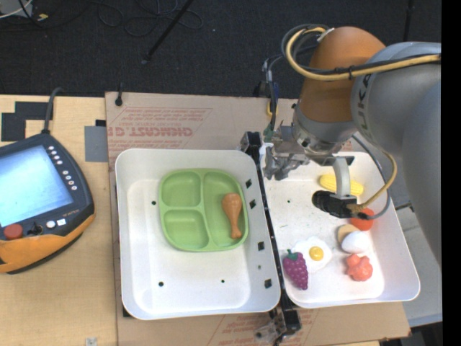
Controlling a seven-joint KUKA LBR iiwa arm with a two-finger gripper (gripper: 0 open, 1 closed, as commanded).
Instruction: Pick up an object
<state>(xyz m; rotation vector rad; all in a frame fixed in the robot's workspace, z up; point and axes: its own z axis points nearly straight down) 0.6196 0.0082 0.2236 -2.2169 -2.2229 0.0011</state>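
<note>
My gripper (pixel 279 167) hangs over the far left corner of the right bin (pixel 403 283), close to the wall between the two bins. Its fingers stand open with nothing between them. Loose items lie to its right and nearer the camera: a yellow piece (pixel 343 184), a red-orange piece (pixel 363 220), a white egg (pixel 354 242), a fried egg (pixel 315 252), purple grapes (pixel 296 269) and a red strawberry (pixel 359 266). In the left bin (pixel 137 265) a brown drumstick (pixel 233 213) rests on a green divided plate (pixel 189 209).
A teach pendant (pixel 39 193) with a screen lies on the bench left of the bins. Cardboard (pixel 180 125) sits under and behind both bins. The arm's grey body and orange band (pixel 346 56) loom over the right bin's far side.
</note>
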